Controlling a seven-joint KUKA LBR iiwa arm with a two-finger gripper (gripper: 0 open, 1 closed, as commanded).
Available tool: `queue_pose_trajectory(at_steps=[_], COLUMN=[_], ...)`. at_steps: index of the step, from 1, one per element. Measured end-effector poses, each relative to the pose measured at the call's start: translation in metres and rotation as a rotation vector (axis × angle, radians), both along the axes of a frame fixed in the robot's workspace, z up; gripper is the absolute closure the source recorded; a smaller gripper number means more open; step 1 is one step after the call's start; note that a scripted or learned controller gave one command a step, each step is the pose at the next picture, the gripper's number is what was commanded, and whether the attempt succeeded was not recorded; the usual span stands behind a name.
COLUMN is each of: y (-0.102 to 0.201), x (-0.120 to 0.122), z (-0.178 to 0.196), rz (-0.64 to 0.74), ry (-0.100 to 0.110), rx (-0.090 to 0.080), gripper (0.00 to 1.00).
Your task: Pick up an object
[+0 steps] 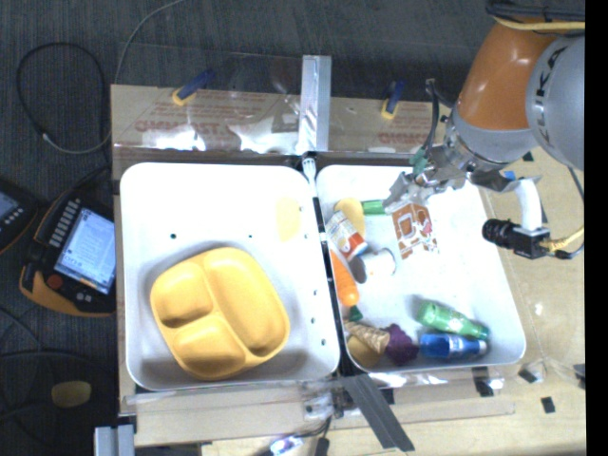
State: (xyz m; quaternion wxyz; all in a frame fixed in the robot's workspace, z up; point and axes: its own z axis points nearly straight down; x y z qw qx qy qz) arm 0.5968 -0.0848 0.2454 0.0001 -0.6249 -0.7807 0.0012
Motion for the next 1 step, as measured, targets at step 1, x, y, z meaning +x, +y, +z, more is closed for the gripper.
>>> queue_pose_trajectory(at_steps=[1], y=[0.0304], x=[-0.0089], z=[0.0627], rz=[-0.199], ry=[-0.001], rx=[-0.002], gripper=[1.0])
